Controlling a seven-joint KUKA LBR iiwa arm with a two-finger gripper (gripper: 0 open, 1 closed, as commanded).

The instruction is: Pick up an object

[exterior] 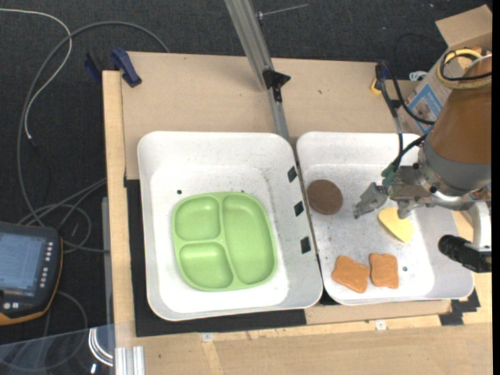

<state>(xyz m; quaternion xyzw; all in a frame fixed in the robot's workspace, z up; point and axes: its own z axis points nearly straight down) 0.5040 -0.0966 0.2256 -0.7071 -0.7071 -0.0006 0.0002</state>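
Two white bins side by side on wooden bench. Left bin carrying green three-compartment plate, set toward near edge, roughly centred. Right bin holding four food pieces: brown round disc near left wall, mid-depth; yellow wedge right of centre; two orange-brown pieces along near edge, left one tilted, long axis slanting down to right, right one squarish, long axis near upright, just beside it, barely apart. Gripper low over right bin between disc and wedge, fingers spread, holding nothing, tips toward left. Wedge partly under gripper body, pointed end toward near-right. Metal rail running from far edge down between bins. Blue clamp at far-left bench corner. Teach pendant on floor, left.
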